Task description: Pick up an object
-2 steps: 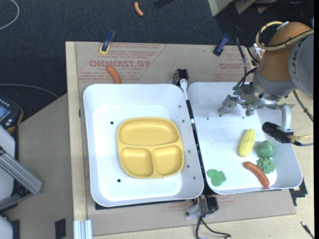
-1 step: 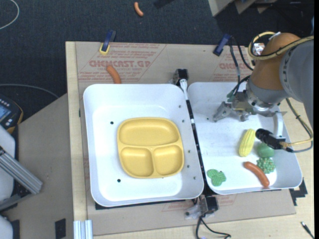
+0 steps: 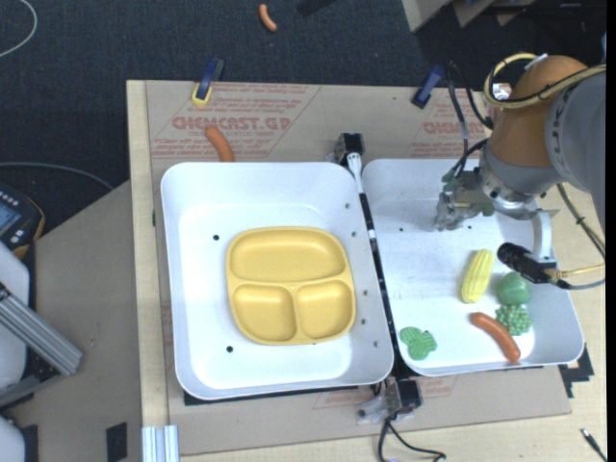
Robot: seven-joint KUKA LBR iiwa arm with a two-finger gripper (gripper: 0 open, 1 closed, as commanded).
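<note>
I count, off the bins: a small orange sausage (image 3: pixel 220 144) lying on the cardboard sheet (image 3: pixel 289 114) behind the left bin; a second orange sausage (image 3: pixel 268 17) on the dark carpet (image 3: pixel 115 27) beyond the bench; a yellow-jawed clamp (image 3: pixel 205 83) and a blue clamp (image 3: pixel 427 88) on the cardboard's far edge; a metal rail (image 3: pixel 38 333) at my left.

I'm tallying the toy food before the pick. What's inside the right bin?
The right bin holds a corn cob, a sausage, broccoli and more green vegetables. The arm covers part of its far right side.
</note>
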